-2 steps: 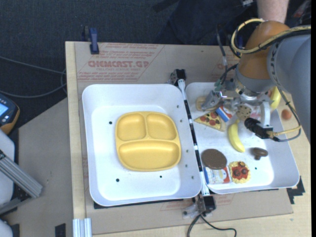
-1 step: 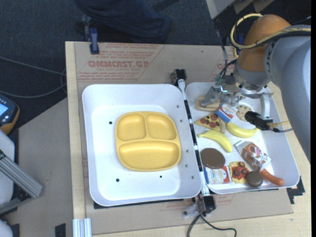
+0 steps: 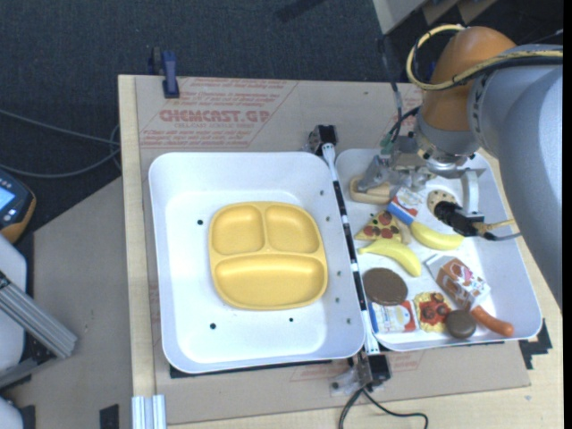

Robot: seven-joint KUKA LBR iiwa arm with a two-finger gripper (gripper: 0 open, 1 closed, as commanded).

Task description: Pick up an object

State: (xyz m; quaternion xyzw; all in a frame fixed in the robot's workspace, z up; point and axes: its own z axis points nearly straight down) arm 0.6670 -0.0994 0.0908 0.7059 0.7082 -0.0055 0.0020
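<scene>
My gripper (image 3: 400, 173) hangs low over the back of the right bin (image 3: 525, 304), under the orange-banded wrist. Right beneath it lie a tan bread-like piece (image 3: 369, 187) and a small white carton with blue and red print (image 3: 407, 206). Whether anything sits between its tips is hidden by the wrist. In front of these lie a pizza slice (image 3: 380, 231), two yellow bananas (image 3: 394, 256) (image 3: 436, 237), a brown cookie (image 3: 385, 284), a wrapped snack (image 3: 459, 280) and an orange carrot (image 3: 492, 321).
The left bin (image 3: 174, 266) holds a yellow divided plate (image 3: 267, 255). A red and white packet (image 3: 393, 316), a strawberry tile (image 3: 433, 309) and a brown round piece (image 3: 461, 325) crowd the right bin's front. The bins' shared rim (image 3: 347, 239) runs between them.
</scene>
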